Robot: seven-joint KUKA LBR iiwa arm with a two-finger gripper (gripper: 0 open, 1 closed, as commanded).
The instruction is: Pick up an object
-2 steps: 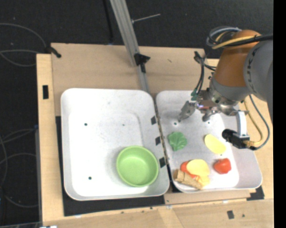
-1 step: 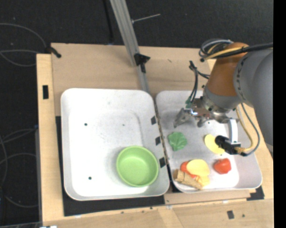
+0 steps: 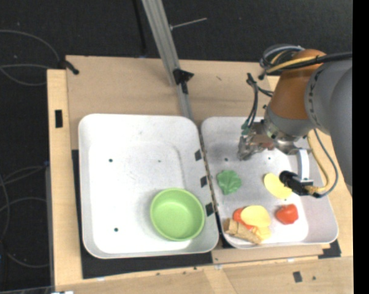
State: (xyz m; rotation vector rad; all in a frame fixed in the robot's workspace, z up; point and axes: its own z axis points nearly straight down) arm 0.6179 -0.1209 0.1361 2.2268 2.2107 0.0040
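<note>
Left bin [image 3: 111, 139]: a green bowl [image 3: 177, 214] is sitting upright near its front right corner, just beside the divider between the bins. Nothing else is lying on that floor.

Right bin [image 3: 224, 133]: the loose objects are clustering in the front half. Going rightward: a small green crumpled piece [image 3: 228, 181] is lying close to the divider; a tan wafer-like piece [image 3: 241, 230] is resting at the front rim, touching a yellow rounded object [image 3: 255, 216] with a bit of red showing at that object's left edge; a flat yellow piece [image 3: 275, 185] is lying further right, partly overlapped by a black part of the arm's hardware; a red object [image 3: 287, 214] is sitting in front of it.

Gripper [image 3: 248, 147]: it is hanging over the back half of the right bin, above bare floor. No object is showing between the fingers; whether they are spread or closed I cannot tell at this resolution.

Key relation: the green crumpled piece is lying nearest, just forward and slightly left of the gripper. It is looking roughly round, no clear long axis, so approach angle probably matters little. It is standing apart from the other objects; the divider wall just to its left is the likeliest obstruction for a finger. The front cluster is packed in contact, a poorer candidate.
</note>
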